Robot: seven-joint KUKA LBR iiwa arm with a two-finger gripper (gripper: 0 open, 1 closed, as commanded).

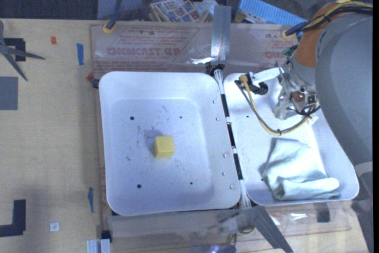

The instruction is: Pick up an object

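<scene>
One small yellow block (164, 147) lies near the middle of the left bin (118, 92), alone. It looks light and stiff, maybe foam or wood, so it should not slip; taking it by two opposite flat sides seems best. It is nearly a cube, with no clear long axis, turned a little. A white cloth (296, 172) lies in the right bin (346, 178). The tool (293, 101) hangs over the right bin; I cannot tell its state.

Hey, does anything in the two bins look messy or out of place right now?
Mostly tidy. The yellow block sits alone in the left bin, whose floor shows dark specks. In the right bin, a white cloth lies crumpled rather than folded.
</scene>
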